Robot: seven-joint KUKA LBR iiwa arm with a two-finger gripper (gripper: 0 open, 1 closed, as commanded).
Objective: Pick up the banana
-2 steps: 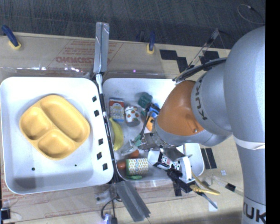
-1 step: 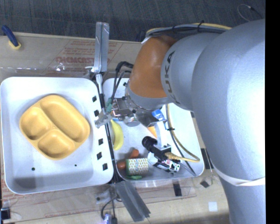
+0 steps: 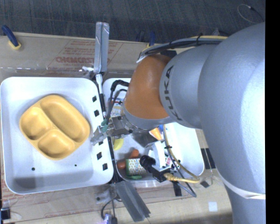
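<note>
Left of the claw [image 3: 107, 129] we see a yellow three-compartment tray [image 3: 54, 125] lying in the left white bin [image 3: 18, 171]. Below the claw, in the right white bin [image 3: 193, 164], sit a small labelled can [image 3: 134, 164] and a red-orange item [image 3: 122, 164] touching it.

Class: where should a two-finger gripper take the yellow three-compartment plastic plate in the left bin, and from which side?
The yellow three-compartment plastic plate lies flat, open side up, in the left white bin, and looks too broad to span. So probably pinch its thin raised rim at the edge nearest the arm, coming straight down from above.
</note>
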